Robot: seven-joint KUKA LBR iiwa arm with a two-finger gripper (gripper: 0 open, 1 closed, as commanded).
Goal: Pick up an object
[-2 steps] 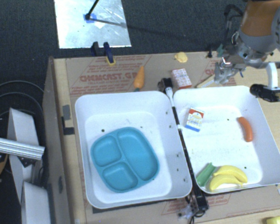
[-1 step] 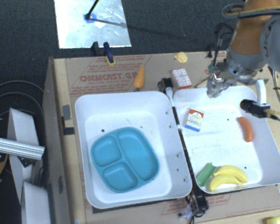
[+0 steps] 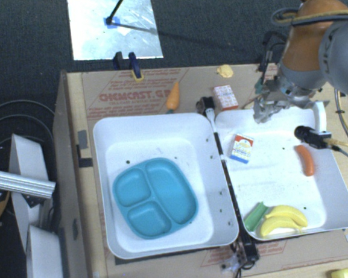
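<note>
The right bin (image 3: pixel 338 212) holds a small white, red and blue carton (image 3: pixel 241 148) near its back left. An orange sausage-shaped piece (image 3: pixel 308 159) lies by the right wall. A yellow banana (image 3: pixel 284 218) and a green piece (image 3: pixel 255 215) lie at the front. My gripper (image 3: pixel 262 113) hangs over the bin's back edge, up and to the right of the carton and apart from it. Nothing shows in its grasp.
The left bin (image 3: pixel 110 138) holds a blue divided plate (image 3: pixel 155 196). Behind the bins, on the cardboard, lie an orange carrot (image 3: pixel 173 96), a small pink-and-white box (image 3: pixel 225 96) and a yellow bit (image 3: pixel 225 71). The grey arm (image 3: pixel 329 43) fills the upper right.
</note>
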